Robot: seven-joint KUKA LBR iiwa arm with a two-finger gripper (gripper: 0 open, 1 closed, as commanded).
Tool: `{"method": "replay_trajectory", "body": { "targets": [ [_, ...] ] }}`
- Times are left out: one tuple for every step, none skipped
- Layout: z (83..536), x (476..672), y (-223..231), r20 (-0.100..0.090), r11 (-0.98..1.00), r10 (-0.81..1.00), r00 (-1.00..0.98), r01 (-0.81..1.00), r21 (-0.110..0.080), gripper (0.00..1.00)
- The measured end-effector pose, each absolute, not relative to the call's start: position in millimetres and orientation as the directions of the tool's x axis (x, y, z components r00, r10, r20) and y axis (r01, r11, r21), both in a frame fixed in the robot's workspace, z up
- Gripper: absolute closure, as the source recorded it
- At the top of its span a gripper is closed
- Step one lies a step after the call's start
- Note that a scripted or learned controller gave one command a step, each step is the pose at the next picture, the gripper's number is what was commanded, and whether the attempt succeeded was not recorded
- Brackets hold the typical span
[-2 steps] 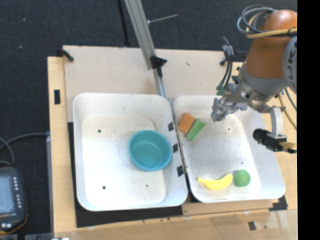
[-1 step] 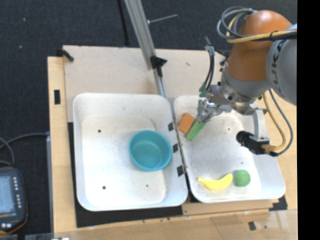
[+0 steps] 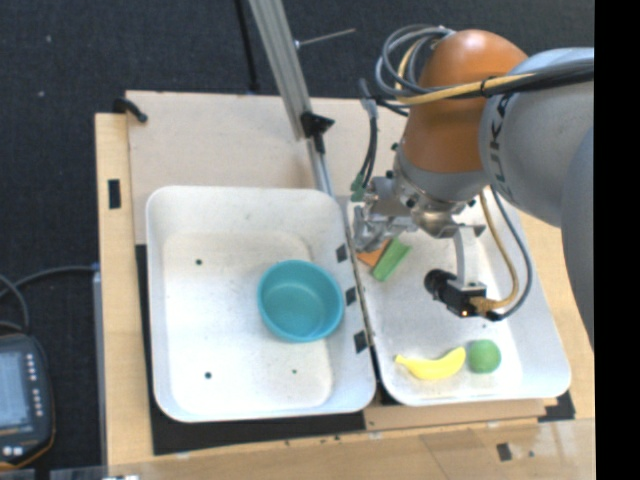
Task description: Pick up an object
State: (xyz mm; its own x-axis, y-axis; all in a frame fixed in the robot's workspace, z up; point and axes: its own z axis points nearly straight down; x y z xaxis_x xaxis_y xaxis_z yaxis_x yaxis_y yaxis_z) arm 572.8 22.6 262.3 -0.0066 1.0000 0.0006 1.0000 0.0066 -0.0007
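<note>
Bins sit side by side on the wooden bench, the left bin holding a blue bowl that rests upright towards its right half, near the wall it shares with its neighbour. The right bin carries the rest of the clutter: a yellow banana lying near the front edge, a small green ball just beside the banana's right end, and further back a green block lying at a slant with an orange piece touching its left side, close to the dividing wall. The arm comes in from the right, its orange band bulging above the wrist, and bends down so that the gripper hangs over the back left corner of the right bin, directly above the green block and the orange piece. From where I stand the metal of the wrist crowds that spot, and whether the claw is spread or closed, or has hold of anything, I cannot tell. A black fitting on cables dangles from the arm over the middle of the right bin. A slanted aluminium rail rises from behind the bins, and a handheld controller sits at the far left off the bench.
</note>
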Motion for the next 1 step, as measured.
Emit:
{"method": "replay_trajectory", "body": {
  "targets": [
    [260.6,562.8,80.0,0.002,0.008,1.000,-0.008,1.000,-0.001,1.00]
  ]
}}
